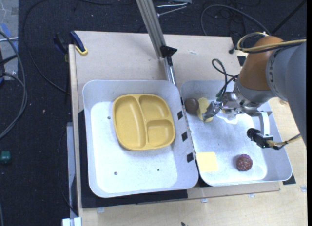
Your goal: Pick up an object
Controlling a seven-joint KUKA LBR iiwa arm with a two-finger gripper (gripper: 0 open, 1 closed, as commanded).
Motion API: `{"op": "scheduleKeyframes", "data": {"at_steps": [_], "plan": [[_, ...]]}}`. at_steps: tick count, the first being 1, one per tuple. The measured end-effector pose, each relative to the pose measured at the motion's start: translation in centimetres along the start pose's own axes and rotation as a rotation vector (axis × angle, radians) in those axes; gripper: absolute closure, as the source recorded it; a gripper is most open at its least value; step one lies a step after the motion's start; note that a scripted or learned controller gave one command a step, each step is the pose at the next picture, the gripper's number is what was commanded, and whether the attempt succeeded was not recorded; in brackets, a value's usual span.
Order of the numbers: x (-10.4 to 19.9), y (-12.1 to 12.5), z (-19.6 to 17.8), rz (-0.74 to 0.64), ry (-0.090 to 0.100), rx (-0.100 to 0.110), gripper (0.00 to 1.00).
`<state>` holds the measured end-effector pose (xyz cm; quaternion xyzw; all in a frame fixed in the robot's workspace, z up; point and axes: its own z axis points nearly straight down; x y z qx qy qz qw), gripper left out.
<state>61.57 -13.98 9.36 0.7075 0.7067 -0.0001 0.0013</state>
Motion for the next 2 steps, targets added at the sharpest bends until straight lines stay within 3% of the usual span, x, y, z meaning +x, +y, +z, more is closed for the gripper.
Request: {"op": "scheduleKeyframes", "data": {"at_steps": [1,2], "plan": [[0.0,0.2,-0.2,0.0,0.0,-0.004,0.0],[-0.1,0.4,-1.5,0.0,-0.003,-0.012,1.0]]}}
